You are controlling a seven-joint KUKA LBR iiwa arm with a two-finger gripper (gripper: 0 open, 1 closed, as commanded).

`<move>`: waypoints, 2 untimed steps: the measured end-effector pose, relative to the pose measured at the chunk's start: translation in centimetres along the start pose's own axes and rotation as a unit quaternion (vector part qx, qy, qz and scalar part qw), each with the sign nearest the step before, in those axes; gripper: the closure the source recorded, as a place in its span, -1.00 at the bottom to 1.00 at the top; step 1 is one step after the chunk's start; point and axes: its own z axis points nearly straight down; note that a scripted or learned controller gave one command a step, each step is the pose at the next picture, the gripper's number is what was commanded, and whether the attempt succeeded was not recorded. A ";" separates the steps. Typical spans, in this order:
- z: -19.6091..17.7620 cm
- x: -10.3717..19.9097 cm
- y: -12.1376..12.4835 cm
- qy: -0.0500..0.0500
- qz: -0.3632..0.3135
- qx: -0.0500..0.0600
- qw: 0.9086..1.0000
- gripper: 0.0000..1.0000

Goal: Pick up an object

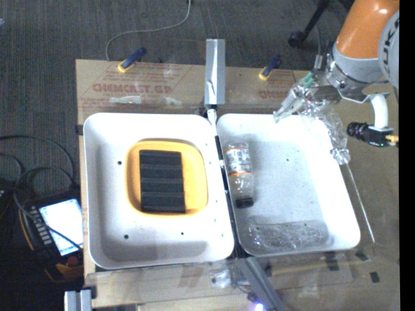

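Item 1: gripper (pixel 293 103), grip state cannot tell, at right bin (pixel 337 238) far rim; clear bottle (pixel 238 173) lies unheld alongside left wall.

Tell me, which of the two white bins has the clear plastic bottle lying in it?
The right bin, the one nearer the gripper. The bottle lies on its side along its left wall. The left bin holds a yellow tray with a black insert.

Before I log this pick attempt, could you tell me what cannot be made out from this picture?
- Gripper: fingers blurred in the camera view, open or shut unclear.
- Bottle label: too small to read.
- Clear item in the right bin: transparent, identity unclear.
- Arm: cut off by top edge.
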 end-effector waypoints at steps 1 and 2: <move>4.6 -1.1 -5.0 0.000 -0.072 0.001 0.997 -1.00; -6.4 -6.6 -7.1 -0.001 -0.292 -0.001 0.956 -1.00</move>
